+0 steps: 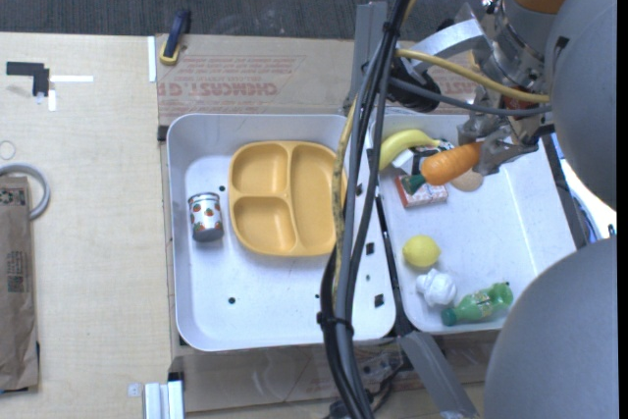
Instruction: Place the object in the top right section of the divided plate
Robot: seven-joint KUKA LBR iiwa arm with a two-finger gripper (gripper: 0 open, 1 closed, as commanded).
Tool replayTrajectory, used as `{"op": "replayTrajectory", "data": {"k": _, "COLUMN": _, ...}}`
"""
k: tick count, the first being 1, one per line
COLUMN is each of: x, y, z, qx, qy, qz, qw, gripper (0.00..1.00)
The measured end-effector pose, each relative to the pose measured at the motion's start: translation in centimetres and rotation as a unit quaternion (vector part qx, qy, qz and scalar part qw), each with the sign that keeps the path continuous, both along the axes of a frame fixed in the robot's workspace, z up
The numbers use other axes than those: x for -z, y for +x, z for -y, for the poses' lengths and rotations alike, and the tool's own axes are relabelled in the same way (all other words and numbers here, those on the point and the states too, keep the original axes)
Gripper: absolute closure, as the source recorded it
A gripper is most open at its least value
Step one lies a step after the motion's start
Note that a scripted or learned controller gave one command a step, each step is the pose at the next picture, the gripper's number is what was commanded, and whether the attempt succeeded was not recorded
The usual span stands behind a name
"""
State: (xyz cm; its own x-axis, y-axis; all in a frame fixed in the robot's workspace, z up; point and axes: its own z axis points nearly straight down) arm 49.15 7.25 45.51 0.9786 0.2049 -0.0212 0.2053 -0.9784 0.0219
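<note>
Yellow divided plate (283, 198) sits in your left bin (196, 309); the carrot (449, 163) hangs over the right bin (530, 211), clamped in the gripper (478, 155). Watch the dangling cables (355, 172); they cross the carry path and could knock the carrot loose.

Counts across the two bins

One divided plate (283, 197), one can (205, 216), one carrot (450, 164), one banana (404, 144), one lemon (421, 252), one green bottle (478, 303), one small box (423, 192).

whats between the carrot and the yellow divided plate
In the camera view, black cables and the bins' inner walls lie between the carrot and the plate.
</note>
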Motion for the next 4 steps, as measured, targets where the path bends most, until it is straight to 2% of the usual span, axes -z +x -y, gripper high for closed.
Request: {"op": "replayTrajectory", "data": {"k": 4, "x": -3.0, "y": 0.6, "z": -0.1, "qx": 0.001, "qy": -0.0158, "qz": -0.009, "qw": 0.9998, "gripper": 1.00}}
